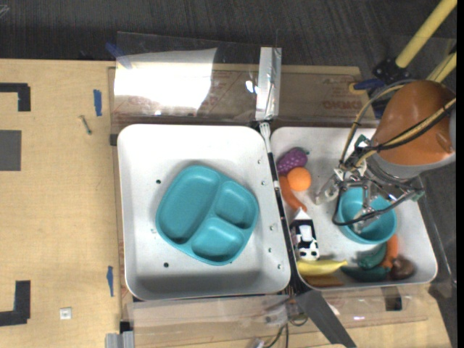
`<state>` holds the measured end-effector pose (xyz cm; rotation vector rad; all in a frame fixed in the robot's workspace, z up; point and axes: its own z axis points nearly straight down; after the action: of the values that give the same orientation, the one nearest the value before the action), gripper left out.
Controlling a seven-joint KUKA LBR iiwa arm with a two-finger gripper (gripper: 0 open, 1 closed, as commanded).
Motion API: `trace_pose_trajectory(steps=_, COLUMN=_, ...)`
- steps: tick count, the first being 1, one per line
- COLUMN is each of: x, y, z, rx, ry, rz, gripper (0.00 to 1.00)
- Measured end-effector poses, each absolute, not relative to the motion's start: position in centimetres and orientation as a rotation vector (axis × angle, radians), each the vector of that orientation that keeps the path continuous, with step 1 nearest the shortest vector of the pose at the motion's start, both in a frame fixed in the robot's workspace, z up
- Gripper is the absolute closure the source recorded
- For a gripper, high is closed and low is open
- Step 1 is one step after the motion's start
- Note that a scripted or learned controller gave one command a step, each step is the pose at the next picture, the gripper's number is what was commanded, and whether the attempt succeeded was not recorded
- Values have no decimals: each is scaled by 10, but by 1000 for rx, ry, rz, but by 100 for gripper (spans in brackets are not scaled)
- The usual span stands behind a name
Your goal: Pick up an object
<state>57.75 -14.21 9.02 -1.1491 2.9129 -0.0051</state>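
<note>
A: Nearest you, along the lower wall of the right bin [428, 227], lie the banana [321, 266] and a dark green piece [366, 270] beside it. What's biggest on the desk?

B: The left bin [138, 216], holding a teal divided plate [206, 212] of smooth, stiff plastic. You'd find its rounded rim hard to pinch.

A: And your likely target?

B: The small teal bowl [370, 220] in the right bin, right under the gripper [366, 194]. I'd judge it light, rigid and slick; take it across the thin rim, one finger inside and one outside.

A: Fingers?

B: You can't tell apart from together; cables and metal clutter hide them, and nothing visibly sits between them.

A: Smaller things?

B: A black-and-white cow-patterned carton [305, 239], a round orange [297, 180], then knobbly purple grapes [292, 158], all toy-like and near the divider
</note>
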Motion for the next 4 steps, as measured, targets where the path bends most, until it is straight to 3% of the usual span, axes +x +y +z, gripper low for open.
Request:
trace_pose_trajectory(steps=1, x=538, y=-171, z=90, rx=-1574, ry=2708, rz=-2, gripper=0)
trace_pose_trajectory(steps=2, x=505, y=-150, z=90, rx=-1393, ry=2802, rz=-13, gripper=0)
trace_pose_trajectory(steps=3, x=555, y=-180, z=90, rx=-1393, ry=2801, rz=-14, gripper=0)
trace_pose_trajectory(steps=4, x=561, y=-176, z=106, rx=-1383, ry=2788, rz=-16, gripper=100)
